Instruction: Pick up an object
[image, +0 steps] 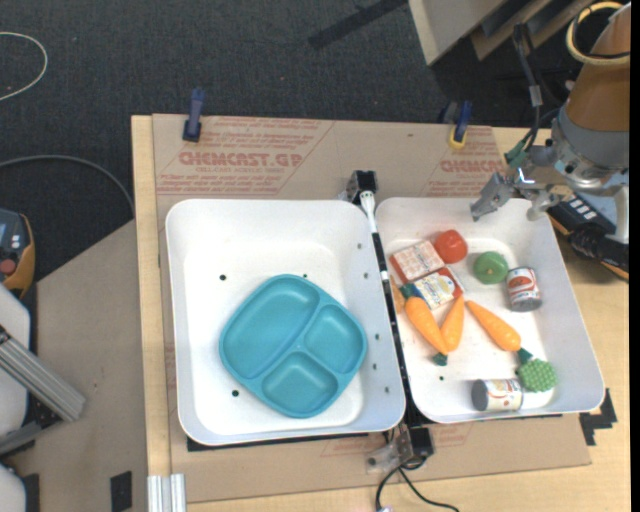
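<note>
Gripper (515, 192) sits high over the far right corner of the right bin (580, 330), above the bin rim and clear of all contents. Jaws stand spread apart, two grey fingers splayed, nothing between them. Orange band of the arm (600, 85) is visible above the wrist at upper right.

Right bin contents, far to near: red tomato-like piece (451, 245) touching a red-and-white packet (416, 262); green round piece (490, 266) just beside a small can with a red label (522, 289); a second packet (434, 291); three toy carrots, one (426, 325) along the bin's left side, one (453, 322) leaning against it, one (494, 325) lying apart towards the right; green broccoli-like toy (538, 375) and a second can on its side (497, 395) near the front edge.

Left bin (190, 300) holds a teal divided plate (293, 345). Bench is covered by a cardboard sheet (250, 155), clamped at the far edge.

Step in hand, as judged: approach, no target engaged yet. Nearest candidates are the green piece and the upright-labelled can, both just below the gripper. The lone carrot has open space around it and looks the easier grasp.

Next move calls for lateral alignment over one item, wrist turned so the jaws straddle its narrow axis, then a straight descent. Risk: clustered packets and carrots could be nudged, not caught.
</note>
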